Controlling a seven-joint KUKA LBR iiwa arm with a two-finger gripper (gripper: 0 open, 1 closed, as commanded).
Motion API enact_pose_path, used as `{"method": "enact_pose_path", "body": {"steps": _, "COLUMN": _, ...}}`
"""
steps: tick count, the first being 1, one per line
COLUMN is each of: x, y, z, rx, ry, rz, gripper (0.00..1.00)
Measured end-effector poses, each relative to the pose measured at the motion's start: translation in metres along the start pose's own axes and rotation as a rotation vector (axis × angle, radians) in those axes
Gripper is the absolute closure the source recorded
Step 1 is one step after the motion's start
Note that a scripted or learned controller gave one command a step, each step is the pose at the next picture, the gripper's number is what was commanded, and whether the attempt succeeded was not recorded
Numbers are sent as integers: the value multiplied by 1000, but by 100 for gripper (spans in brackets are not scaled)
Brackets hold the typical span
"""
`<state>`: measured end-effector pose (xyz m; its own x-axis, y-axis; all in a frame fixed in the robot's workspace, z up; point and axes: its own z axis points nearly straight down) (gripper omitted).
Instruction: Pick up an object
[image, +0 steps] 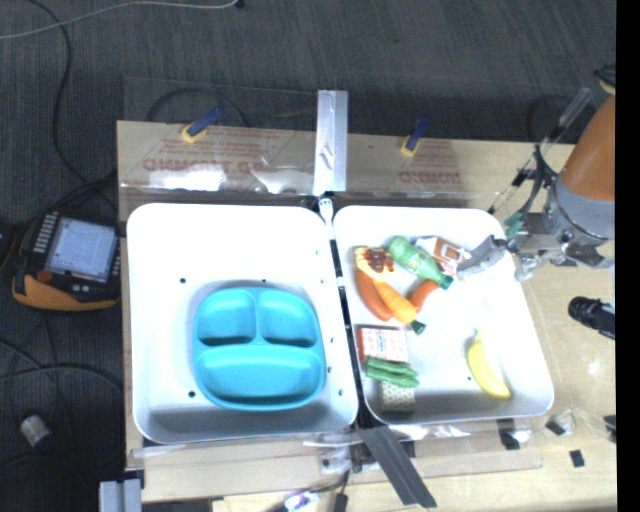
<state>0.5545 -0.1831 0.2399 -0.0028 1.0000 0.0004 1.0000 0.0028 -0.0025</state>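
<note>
My gripper: over right bin's upper right edge, grip state undeterminable. Nearest item: green bottle, just left of it, long axis slanting down-right toward me

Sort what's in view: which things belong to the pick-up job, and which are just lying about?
Job:
gripper, at the right bin's far right edge
right bin
banana
carrot
green bottle
small red box

Lying about:
blue divided tray in left bin
handheld device on floor
</note>
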Motion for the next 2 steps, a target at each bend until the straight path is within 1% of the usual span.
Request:
{"method": "enact_pose_path", "body": {"steps": 1, "x": 32, "y": 79, "z": 114, "rx": -20, "ry": -7, "rz": -107, "gripper": 0}}
{"method": "enact_pose_path", "body": {"steps": 2, "x": 71, "y": 47, "z": 142, "rx": -36, "ry": -6, "rz": 143, "gripper": 0}}
